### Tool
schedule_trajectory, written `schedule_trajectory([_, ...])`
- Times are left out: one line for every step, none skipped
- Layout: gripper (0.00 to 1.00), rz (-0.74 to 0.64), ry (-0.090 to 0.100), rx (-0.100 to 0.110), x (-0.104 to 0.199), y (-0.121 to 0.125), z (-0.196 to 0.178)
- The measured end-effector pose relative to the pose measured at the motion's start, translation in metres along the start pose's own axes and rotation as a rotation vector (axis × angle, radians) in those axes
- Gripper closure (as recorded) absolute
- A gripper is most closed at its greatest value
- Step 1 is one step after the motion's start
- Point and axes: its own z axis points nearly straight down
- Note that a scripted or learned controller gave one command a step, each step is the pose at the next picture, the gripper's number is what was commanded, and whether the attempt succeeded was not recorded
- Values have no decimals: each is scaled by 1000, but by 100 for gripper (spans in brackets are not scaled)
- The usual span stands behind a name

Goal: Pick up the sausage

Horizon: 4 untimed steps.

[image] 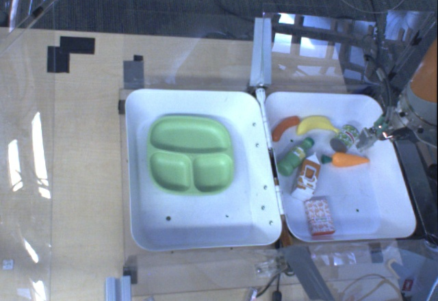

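The sausage (285, 126) is a short orange-brown piece lying in the right bin (390, 207) near its upper left corner, just left of a yellow banana (317, 125). My gripper (376, 132) hangs at the bin's right side, over the far right rim, right of a small green-labelled can (348, 135). It is well apart from the sausage, with the banana and the can in between. Nothing shows between its fingers.
The right bin also holds a green bottle (295, 156), an orange carrot (347, 160), a white and orange carton (307, 177) and a pink patterned box (319, 215). The left bin (147, 224) bears a green divided plate (191, 154). Cables and a frame stand behind the right bin.
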Motion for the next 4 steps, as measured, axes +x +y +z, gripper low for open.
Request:
schedule_trajectory([100,-297,-3,-3,-38,14,-40])
schedule_trajectory([100,-711,-4,-5,-58,84,7])
schedule_trajectory([100,-1052,-8,-7,-62,95,-2])
schedule_trajectory([100,-1356,-4,-5,-51,101,25])
